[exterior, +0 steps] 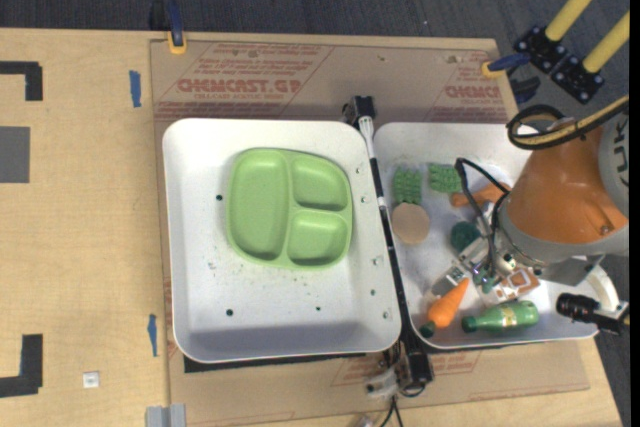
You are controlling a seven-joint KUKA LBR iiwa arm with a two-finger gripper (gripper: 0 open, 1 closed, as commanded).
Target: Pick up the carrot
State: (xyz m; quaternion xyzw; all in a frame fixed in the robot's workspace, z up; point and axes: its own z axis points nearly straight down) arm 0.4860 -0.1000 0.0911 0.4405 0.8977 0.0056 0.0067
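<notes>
The carrot (pixel 449 302) is orange with a green end and lies tilted near the front of the right bin (pixel 437 151). My gripper (pixel 477 271) hangs low in that bin, just up and to the right of the carrot's thick end, close to it or touching it. The arm's grey wrist and orange band (pixel 560 200) cover the right part of the bin.
Close by are a green bottle (pixel 501 318) on its side at the front, a tan round piece (pixel 410 223), a dark green item (pixel 463 235), two light green pieces (pixel 407 184) and an orange item (pixel 481 197). The left bin (pixel 200 295) holds a green divided plate (pixel 290 206).
</notes>
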